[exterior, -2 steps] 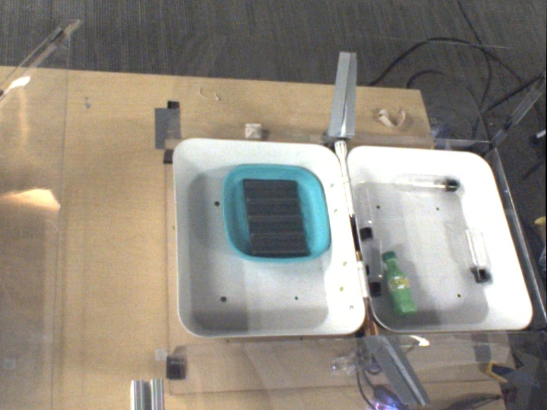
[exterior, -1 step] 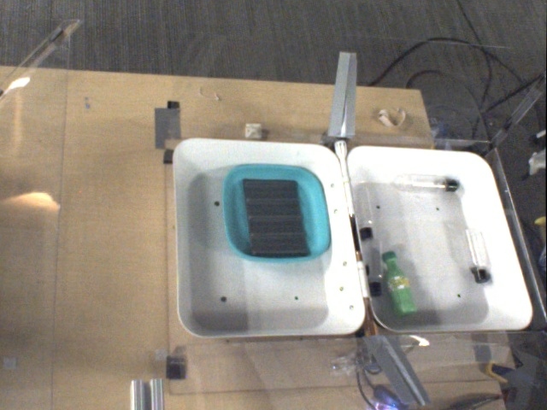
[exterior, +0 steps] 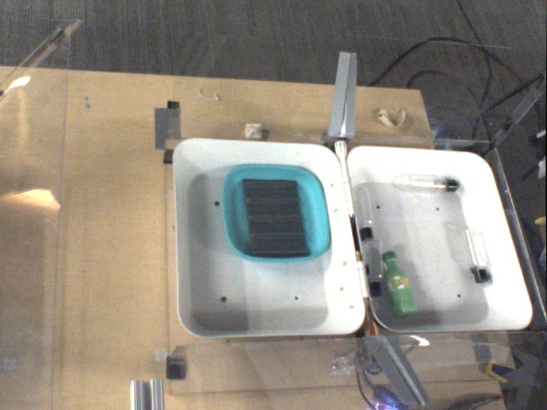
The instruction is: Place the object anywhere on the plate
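Small green plastic bottle lying on its side on the floor of the right shallow white bin, towards the near left corner, just beside the left wall. Cap end pointing to the far edge, wider body end to the near edge, slightly slanted. Pale yellowish label around the body. Well apart from the plate, with the two bin walls between.

Turquoise square plate with rounded corners flat in the left shallow white bin, nearer the far edge than the near one and closer to the right wall. Covered across its middle by a dark ribbed rectangular pad, with a turquoise rim left bare all round.

Sharing the right bin with the bottle: one clear plastic tube with a black tip along the far edge, another clear tube with a black end near the right wall, and a third clear piece against the left wall, just beyond the bottle's cap; too faint to tell more.

Both bins side by side, touching at the middle seam, on a light wooden bench. Grey metal bar upright at the far end of the seam. Small black blocks by the left bin's far left corner and near left corner. Dark carpet beyond the bench's far edge, with black cables at the far right.
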Available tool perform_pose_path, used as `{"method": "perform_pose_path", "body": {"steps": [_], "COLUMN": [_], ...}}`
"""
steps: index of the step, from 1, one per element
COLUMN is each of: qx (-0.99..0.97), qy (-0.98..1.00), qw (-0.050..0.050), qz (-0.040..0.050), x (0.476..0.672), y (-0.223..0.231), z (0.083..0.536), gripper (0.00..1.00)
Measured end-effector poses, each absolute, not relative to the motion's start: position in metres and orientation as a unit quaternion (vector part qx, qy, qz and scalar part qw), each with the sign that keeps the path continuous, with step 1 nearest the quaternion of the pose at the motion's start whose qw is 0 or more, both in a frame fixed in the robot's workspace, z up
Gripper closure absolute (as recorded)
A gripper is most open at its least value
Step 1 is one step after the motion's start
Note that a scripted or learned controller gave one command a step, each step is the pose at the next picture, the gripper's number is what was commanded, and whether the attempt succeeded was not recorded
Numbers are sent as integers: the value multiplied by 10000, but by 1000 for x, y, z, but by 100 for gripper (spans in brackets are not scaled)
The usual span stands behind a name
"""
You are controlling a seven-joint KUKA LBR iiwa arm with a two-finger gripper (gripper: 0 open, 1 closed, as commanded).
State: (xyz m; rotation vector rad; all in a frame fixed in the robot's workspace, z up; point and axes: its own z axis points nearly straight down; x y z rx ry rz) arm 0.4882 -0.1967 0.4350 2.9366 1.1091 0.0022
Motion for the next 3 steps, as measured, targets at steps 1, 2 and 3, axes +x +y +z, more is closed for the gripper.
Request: {"method": "perform_pose_path", "body": {"steps": [1, 2, 3], "qx": [9433, 9474, 9801], "qy": [3319, 3201, 1986], "qw": [3, 1, 10], "qz": [1, 4, 11], "x": [488, 488, 490], "y": [-198, -154, -201], "z": [295, 235, 322], "gripper": [0, 0, 0]}}
